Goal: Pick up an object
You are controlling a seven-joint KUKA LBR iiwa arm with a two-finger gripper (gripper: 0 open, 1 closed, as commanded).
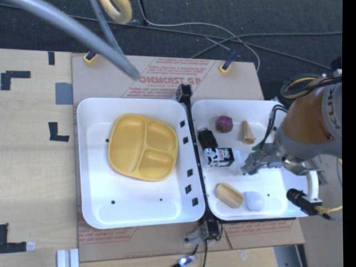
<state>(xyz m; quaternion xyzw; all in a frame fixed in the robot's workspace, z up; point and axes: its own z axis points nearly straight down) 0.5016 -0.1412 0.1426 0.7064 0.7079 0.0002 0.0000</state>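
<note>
The two-finger gripper (pixel 251 167), finger state unclear, hovers nearest the small black-and-white printed carton (pixel 219 157), likely light, stiff, best pinched across its narrow sides.

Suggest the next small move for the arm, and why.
Probably shift the end effector slightly toward the black-and-white printed box and descend. It sits just right of that box in the right white bin, with nothing visible between its tips.
</note>
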